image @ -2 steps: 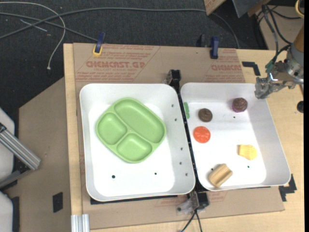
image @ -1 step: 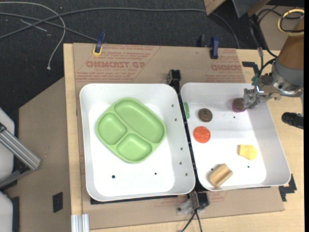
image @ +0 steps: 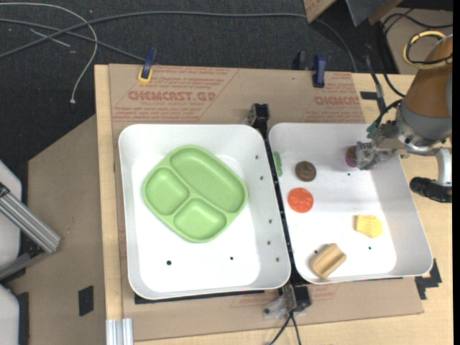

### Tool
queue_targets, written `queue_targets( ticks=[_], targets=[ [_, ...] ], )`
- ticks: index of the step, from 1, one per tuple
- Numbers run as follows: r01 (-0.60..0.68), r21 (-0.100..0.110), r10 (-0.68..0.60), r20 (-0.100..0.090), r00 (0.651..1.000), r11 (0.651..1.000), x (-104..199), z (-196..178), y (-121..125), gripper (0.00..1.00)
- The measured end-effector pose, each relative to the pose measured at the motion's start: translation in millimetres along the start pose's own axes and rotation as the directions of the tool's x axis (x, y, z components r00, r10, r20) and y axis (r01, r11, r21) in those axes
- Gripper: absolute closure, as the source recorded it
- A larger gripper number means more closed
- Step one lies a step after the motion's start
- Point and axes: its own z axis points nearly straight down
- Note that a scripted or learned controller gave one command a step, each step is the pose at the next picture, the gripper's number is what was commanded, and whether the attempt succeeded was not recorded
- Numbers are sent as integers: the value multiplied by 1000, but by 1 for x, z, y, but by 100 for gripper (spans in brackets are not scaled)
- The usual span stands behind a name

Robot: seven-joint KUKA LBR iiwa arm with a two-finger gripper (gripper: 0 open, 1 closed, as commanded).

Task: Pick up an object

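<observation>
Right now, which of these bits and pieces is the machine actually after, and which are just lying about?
Could be picked (any loose piece in the right bin):
- brown round piece
- orange disc
- yellow piece
- tan block
- purplish piece, at the gripper

Just lying about:
- green divided plate in the left bin
- blue clamps
- cables

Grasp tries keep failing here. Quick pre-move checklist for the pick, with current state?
1. Gripper over the right bin, near its far edge: ok.
2. Finger state: cannot tell, too blurred.
3. Target under the gripper: a purplish object sits at the fingertips; held or not: cannot tell.
4. Other candidates spaced apart in the right bin: brown round piece, orange disc, yellow piece, tan block: ok.
5. Green divided tray lies in the left bin, away from the arm: ok.
</observation>
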Motion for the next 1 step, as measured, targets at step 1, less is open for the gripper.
queue_targets(
  ticks=[1],
  targets=[
    [1, 3, -1, -1, 1000, 1000, 1, 47, 0, 0]
  ],
)
